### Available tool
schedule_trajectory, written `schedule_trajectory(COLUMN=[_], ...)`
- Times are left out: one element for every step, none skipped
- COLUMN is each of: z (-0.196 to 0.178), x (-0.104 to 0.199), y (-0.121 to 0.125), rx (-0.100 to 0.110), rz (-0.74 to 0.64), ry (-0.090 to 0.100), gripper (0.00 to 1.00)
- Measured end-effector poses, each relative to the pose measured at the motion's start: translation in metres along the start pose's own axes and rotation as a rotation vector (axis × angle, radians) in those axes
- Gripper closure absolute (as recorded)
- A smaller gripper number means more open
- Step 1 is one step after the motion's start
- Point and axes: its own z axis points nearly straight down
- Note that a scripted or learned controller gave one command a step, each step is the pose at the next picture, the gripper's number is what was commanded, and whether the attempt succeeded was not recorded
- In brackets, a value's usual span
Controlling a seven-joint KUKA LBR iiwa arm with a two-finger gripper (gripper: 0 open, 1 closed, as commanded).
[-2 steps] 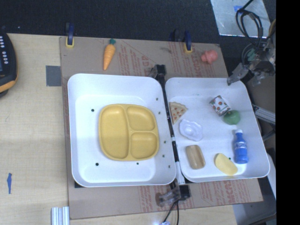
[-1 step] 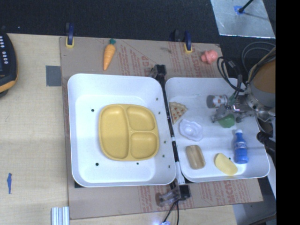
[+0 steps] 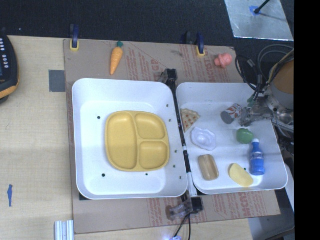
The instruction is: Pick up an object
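Note:
The right bin (image 3: 215, 91) holds several toys. A pizza slice (image 3: 189, 118) lies at its left edge. Beside it are a clear plastic piece (image 3: 203, 138) and a tan bread loaf (image 3: 208, 167). A yellow fruit (image 3: 240, 175), a blue bottle (image 3: 256, 157) and a green ball (image 3: 244, 135) lie to the right. A grey can (image 3: 230, 115) lies on its side near the back. My gripper (image 3: 248, 115) hangs low over the bin just right of the can and above the green ball. The arm's orange band (image 3: 284, 79) shows at the right edge.
The left bin (image 3: 90, 134) holds a yellow divided plate (image 3: 137, 140). Outside the bins, a toy carrot (image 3: 116, 58) and a pink toy (image 3: 223, 59) lie on the cardboard at the back. A black and yellow device (image 3: 7, 66) sits at the far left. Cables (image 3: 255, 66) crowd the back right.

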Motion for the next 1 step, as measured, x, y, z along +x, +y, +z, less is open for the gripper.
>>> schedule_trajectory(z=[-0.0597], x=[0.0003], y=[-0.0087], rx=[-0.006], rz=[0.004], ry=[0.000], gripper=[1.00])
